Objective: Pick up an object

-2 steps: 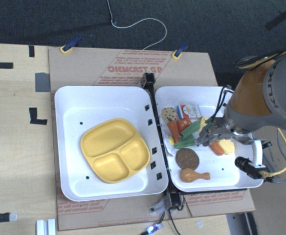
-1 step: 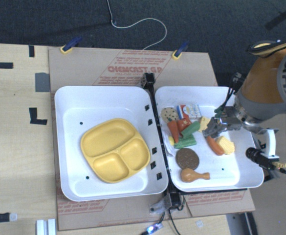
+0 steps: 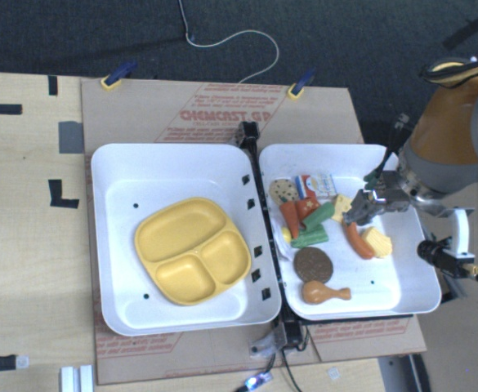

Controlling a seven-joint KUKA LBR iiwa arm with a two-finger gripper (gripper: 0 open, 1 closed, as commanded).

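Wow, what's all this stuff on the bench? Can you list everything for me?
White bins: two, side by side on cardboard.
Divided plate: one, yellow, left bin.
Toy foods, right bin: cookie, tan; burger patty, brown; chicken drumstick, orange-brown; hot dog, orange-red; cheese piece, yellow; green vegetable.
Cable: one, white, on dark floor.
Clips: two, blue-yellow, cardboard's top edge.
Gripper: one, dark, over right bin.
Arm: orange-banded, from right.
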